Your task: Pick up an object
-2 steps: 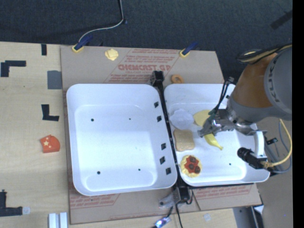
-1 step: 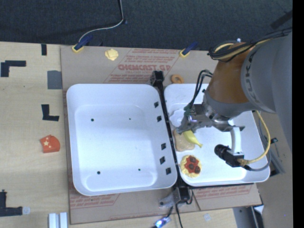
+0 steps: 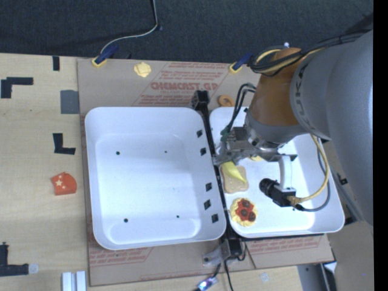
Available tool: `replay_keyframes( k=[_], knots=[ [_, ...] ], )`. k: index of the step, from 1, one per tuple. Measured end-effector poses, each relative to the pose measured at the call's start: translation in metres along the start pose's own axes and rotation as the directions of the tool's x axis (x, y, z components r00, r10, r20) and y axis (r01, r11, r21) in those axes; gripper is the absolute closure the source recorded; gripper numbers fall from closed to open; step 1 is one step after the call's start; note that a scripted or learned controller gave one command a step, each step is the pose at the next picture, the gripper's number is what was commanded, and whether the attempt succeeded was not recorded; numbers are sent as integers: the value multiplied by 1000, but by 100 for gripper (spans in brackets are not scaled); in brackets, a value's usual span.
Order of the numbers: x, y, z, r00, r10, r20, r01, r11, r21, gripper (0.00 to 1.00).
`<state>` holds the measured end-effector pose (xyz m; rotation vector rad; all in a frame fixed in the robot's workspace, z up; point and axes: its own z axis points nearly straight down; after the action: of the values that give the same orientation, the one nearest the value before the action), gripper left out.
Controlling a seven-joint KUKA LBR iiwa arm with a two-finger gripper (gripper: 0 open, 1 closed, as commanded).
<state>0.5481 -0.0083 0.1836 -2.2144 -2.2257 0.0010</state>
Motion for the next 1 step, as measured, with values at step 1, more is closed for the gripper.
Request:
replay_keyframes(
  k=[1],
  knots=[
    [13,-23,-18,1000,2,0,-2,1000,1,100]
  ],
)
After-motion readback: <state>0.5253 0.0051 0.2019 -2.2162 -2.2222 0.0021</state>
